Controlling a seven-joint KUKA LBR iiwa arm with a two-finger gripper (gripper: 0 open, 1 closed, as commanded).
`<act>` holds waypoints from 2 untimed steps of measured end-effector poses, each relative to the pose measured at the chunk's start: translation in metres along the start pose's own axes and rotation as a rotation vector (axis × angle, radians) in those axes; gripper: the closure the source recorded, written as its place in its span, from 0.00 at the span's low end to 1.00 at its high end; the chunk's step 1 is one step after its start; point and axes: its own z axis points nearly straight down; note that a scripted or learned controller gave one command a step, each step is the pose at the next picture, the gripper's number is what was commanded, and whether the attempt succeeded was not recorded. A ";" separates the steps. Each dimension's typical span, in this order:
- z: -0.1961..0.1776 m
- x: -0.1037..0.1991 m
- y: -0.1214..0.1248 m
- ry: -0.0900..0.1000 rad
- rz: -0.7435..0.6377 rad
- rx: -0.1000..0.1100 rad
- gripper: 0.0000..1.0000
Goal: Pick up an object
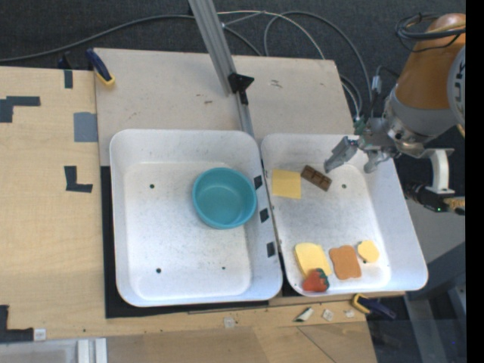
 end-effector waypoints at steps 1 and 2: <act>0.000 0.000 0.000 0.000 0.000 0.000 0.00; 0.046 -0.007 0.000 -0.001 0.002 0.004 0.00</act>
